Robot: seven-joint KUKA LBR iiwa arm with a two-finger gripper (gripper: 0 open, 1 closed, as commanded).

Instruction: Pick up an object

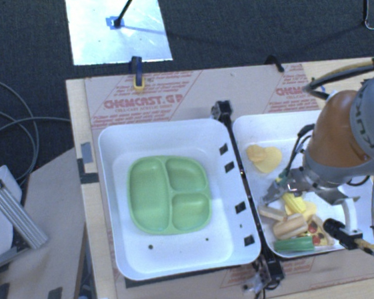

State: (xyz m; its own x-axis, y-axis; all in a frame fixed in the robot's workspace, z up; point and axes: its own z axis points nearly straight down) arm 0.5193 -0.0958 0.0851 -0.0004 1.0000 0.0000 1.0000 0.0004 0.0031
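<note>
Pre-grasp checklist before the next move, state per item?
1. Targets present: ok. Toy foods, among them a yellow corn-like piece, a green stick and a pale yellow chip-like piece, lie in the right white bin.
2. Two-finger gripper over that pile: ok.
3. Finger opening: cannot tell.
4. Object between fingers: cannot tell.
5. Clutter: not ok; the pieces lie packed together.
6. Left white bin holds a green divided plate, apart from the arm: ok.
</note>
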